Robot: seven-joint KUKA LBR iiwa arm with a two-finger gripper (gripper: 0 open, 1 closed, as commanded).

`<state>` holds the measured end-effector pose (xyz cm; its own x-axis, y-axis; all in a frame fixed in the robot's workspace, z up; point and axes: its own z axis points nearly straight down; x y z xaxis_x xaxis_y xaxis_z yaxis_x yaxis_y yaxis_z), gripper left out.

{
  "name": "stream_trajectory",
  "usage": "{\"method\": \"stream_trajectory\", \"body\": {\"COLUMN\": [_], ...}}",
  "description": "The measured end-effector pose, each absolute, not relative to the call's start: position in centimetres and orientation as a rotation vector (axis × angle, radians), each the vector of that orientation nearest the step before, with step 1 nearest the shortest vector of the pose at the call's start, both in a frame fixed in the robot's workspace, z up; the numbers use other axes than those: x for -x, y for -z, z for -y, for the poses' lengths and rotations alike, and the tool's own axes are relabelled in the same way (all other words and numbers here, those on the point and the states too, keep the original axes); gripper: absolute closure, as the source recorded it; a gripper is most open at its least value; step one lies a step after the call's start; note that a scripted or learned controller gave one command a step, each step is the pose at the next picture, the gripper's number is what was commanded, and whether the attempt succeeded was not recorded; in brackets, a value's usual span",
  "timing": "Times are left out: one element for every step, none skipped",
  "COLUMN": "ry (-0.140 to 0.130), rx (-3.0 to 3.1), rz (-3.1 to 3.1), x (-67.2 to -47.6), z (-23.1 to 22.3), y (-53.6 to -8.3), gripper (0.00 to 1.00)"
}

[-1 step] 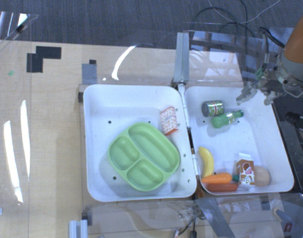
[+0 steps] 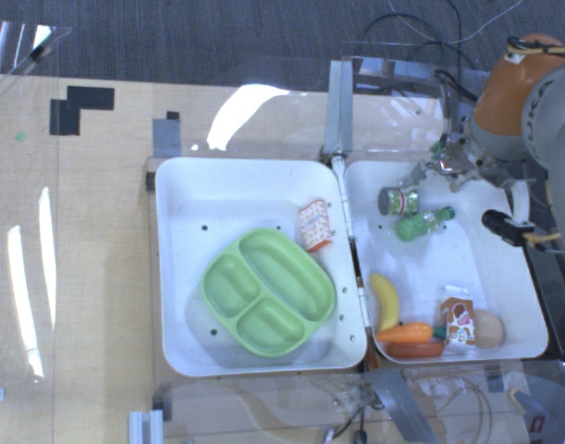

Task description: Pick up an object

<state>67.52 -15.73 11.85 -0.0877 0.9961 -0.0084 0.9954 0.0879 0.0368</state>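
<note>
The gripper (image 2: 432,167), whose grasp I cannot tell, hangs over the right bin (image 2: 518,276) just beside a small can (image 2: 398,200) and green bottle (image 2: 423,223), with a banana (image 2: 386,300) nearer and a green divided plate (image 2: 268,291) in the left bin (image 2: 185,248).

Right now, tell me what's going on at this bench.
The grey arm reaches in from the right, its gripper over the far end of the right bin, close to a small can and a green bottle. Nothing is visibly gripped. A banana, carrot and carton lie nearer; the left bin holds a green tray.
</note>
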Motion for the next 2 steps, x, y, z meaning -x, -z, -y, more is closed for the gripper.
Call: {"method": "stream_trajectory", "body": {"ry": [-0.008,-0.016], "rx": [-2.045,-1.709], "rz": [-2.374,-2.634], "x": [-67.1,-57.9], "z": [12.0,17.9], "y": [-8.9,-8.8], "gripper": [0.00,0.00]}}
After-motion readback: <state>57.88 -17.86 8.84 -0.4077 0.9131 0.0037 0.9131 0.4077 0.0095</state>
